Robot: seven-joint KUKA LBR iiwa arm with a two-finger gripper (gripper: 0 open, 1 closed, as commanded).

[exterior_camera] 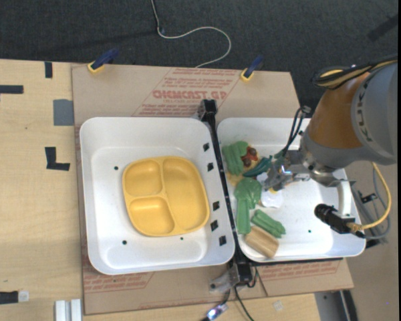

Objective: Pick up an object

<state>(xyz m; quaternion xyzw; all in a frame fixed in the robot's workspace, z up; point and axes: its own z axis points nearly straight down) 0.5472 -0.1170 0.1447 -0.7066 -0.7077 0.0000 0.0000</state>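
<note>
The right bin (321, 246) holds several toy food items along its left side. A green leafy piece (235, 155) with a dark red piece (252, 154) lies at the top. Below it are a pale green flat piece (246, 196), a darker green ridged piece (269, 223) and a tan block (261, 243). My gripper (275, 176) hangs low over the bin's middle, just right of the green pieces, with a small white item (273, 198) right below it. A teal strip (255, 168) runs from the gripper toward the leafy piece.
The left bin (100, 246) holds a yellow divided plate (165, 195). A black divider with clips (214, 179) runs between the bins. The grey and orange arm (347, 122) covers the right bin's upper right. Cardboard (187, 92) lies under both bins.
</note>
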